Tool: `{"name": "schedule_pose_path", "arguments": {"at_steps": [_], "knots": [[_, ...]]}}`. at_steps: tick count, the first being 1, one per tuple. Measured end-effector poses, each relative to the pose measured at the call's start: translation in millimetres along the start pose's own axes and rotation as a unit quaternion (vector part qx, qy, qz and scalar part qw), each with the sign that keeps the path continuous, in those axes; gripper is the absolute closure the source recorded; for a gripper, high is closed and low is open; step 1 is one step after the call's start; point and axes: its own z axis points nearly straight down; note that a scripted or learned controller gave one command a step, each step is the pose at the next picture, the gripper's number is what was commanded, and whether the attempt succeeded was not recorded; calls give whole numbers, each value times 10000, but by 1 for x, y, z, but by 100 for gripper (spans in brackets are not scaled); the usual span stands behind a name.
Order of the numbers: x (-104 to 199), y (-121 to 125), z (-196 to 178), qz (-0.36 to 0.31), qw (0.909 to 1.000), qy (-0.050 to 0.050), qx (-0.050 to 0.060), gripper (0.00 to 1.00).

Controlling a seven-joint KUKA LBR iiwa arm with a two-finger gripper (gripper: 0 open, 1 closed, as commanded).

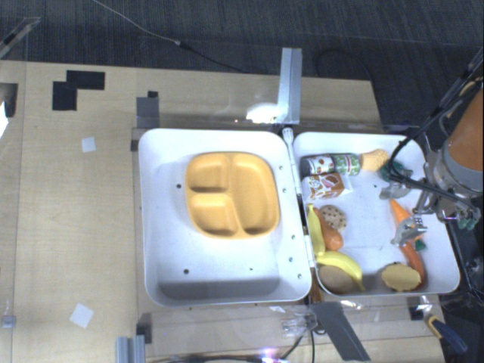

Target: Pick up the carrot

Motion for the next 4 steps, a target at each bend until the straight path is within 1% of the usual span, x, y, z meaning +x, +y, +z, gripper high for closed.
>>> {"name": "schedule_pose_path", "arguments": {"at_steps": [1,2,3,4], "knots": [[-83,-21,99,-148,9999,36,-16,0],[-27,-34,109,-224,9997,-23,5,0],[-31,-33,96,-262,9996,-72,20,100],[-31,-33,96,-264,9996,-67,17,0]]}}
